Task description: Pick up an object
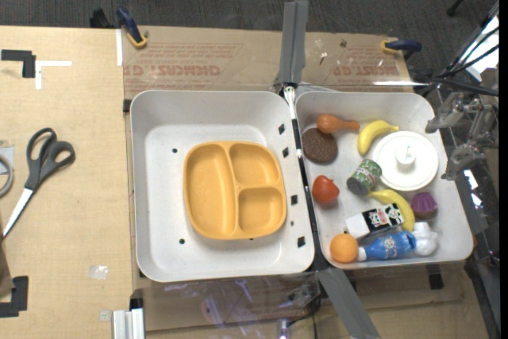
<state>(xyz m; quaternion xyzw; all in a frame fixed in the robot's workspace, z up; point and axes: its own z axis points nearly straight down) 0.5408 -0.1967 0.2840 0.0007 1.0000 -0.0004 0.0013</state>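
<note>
Left bin (151, 194): just holds the yellow three-compartment plate (235, 190), sitting about in the middle, nothing on it.
Right bin (452, 242): this is where all the pickable stuff is, packed pretty tight.
Back of right bin: toy drumstick (336, 123), a brown round cookie-looking thing (320, 145) just in front of it, and a banana (373, 134) to their right.
Middle: white round lid (406, 159) with a knob, a small green can (364, 176) tipped against its left edge, red tomato-ish piece (325, 189) further left.
Front: second banana (396, 205), purple item (424, 205) beside it, a black and white packet (379, 218), blue-labelled bottle (397, 244) lying on its side, orange (344, 248) at its left end.
Gripper (464, 135): off at the right edge of the right bin, over the rim, not touching any object. Honestly can't tell how it's set, it's a tangle of metal.
Bench: scissors (38, 164) lying well left of the bins.
</note>
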